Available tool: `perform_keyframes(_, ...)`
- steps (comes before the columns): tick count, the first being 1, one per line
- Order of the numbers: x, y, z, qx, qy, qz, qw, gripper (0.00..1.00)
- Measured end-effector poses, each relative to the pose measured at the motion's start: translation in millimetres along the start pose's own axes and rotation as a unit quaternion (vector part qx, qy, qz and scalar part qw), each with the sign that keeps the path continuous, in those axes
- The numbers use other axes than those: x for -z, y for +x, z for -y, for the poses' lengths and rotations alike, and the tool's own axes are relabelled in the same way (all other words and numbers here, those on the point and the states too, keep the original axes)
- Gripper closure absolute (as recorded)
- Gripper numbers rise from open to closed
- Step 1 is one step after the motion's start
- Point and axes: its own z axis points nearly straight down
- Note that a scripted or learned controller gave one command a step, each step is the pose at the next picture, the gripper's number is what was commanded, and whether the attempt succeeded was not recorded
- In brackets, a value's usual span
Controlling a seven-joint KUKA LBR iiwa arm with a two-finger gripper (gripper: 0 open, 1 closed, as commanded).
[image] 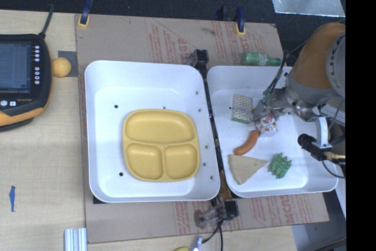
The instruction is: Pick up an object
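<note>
The right bin [305, 185] holds a green-and-white waffle-like block [241, 107], an orange-red sausage [247, 142], a tan wedge [245, 168] and a green knobbly piece [280, 165]. A small red-and-white object [268, 124] lies near the bin's middle. My gripper [264, 112] reaches in from the right and sits right over that red-and-white object, at its upper edge. The arm's grey wrist and orange band [314, 64] rise behind it.
The left bin [100, 126] holds a yellow divided plate [160, 144]. A green bottle [258, 59] lies on the cardboard behind the right bin. A teach pendant [20, 79] and a yellow ball [61, 66] sit at far left. Black cables [314, 147] hang by the arm.
</note>
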Motion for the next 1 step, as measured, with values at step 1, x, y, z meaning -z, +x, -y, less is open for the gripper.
perform_keyframes(1,99.8,76.8,-23.4,-0.001,0.000,-0.001,1.0000,1.00)
